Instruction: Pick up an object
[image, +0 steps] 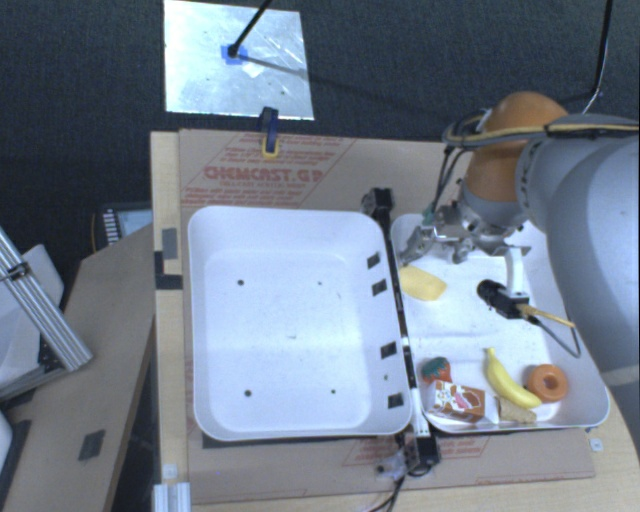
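My gripper (424, 243) hangs low over the back left corner of the right bin (580, 400), just behind a pale yellow rounded object (422, 285). Whether it touches that object is unclear, and nothing is seen held. Along the bin's front lie a yellow banana (503, 377), an orange ring (547, 382), a red and white packet (458, 401) and a small red and green item (435, 370). A tan piece (517, 410) sits beside the banana's lower end.
The left bin (215, 330) stands next to the right one, with black clips (385, 290) along the shared rim. The grey arm (585, 220) covers the right bin's far right side. Cardboard (270, 170) lies under both bins.
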